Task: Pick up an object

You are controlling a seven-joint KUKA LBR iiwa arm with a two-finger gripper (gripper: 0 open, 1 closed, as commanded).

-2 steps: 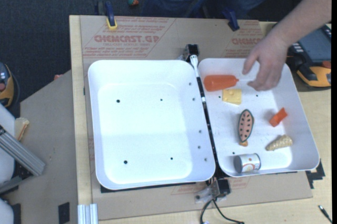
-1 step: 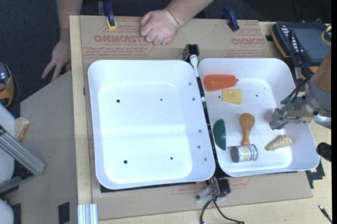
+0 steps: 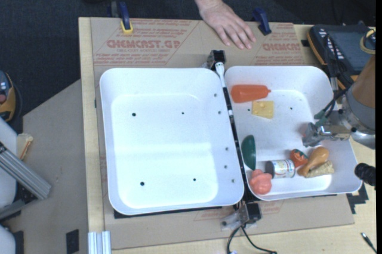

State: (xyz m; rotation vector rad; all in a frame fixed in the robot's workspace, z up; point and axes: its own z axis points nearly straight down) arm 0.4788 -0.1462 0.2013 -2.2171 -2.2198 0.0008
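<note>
— Since the arm comes in from the right, where is the gripper (image 3: 311,135)?
— Low in the right bin (image 3: 298,83), just above the brown toy (image 3: 316,161); whether its tips are spread cannot be told.
— And the objects?
— Clustered along that bin's near wall: jar (image 3: 280,169), pink piece (image 3: 260,182), green piece (image 3: 248,151). An orange piece (image 3: 249,92) and a yellow block (image 3: 263,108) lie farther back.

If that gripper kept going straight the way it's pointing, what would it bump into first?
The gripper points left and down into the right bin. Going straight on, it would probably meet the bin's bare white floor first, left of the tan toy. Depth is hard to judge from this slanted view.
</note>
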